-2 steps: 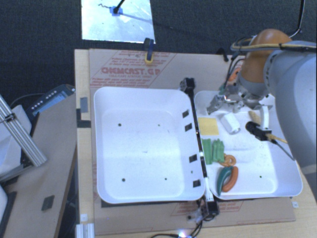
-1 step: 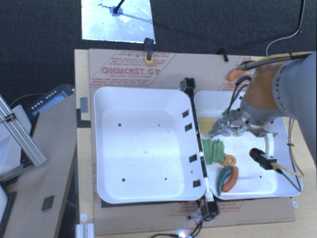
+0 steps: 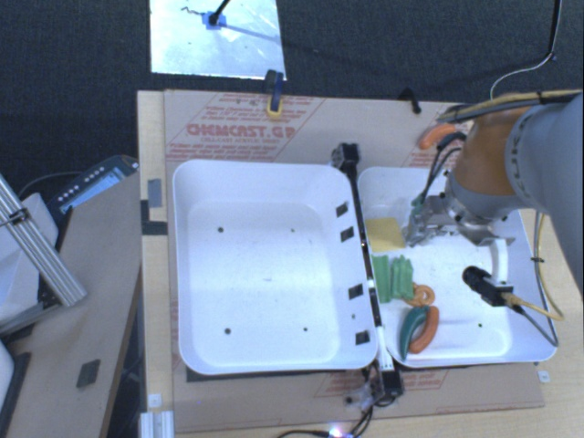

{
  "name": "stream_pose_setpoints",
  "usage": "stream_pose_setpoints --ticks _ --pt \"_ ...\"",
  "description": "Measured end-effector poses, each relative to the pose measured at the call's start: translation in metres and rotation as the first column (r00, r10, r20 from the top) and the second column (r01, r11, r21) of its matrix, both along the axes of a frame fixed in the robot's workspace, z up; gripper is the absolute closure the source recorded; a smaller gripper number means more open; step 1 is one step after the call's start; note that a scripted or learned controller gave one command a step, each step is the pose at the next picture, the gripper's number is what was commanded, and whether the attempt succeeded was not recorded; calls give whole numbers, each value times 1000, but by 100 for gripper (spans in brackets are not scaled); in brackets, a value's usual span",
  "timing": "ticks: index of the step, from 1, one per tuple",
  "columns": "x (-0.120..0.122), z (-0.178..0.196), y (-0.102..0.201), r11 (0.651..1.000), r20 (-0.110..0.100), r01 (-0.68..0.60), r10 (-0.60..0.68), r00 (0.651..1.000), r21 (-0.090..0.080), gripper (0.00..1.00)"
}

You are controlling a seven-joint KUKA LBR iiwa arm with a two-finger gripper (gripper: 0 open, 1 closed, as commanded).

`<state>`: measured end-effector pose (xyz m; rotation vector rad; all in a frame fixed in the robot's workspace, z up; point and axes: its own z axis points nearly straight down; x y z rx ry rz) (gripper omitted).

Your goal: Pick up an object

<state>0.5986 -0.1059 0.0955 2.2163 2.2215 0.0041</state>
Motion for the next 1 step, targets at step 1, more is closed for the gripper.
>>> stream_pose_setpoints --ticks 1 --pt "24 198 -13 1000 17 -2 2 1000 -4 100"
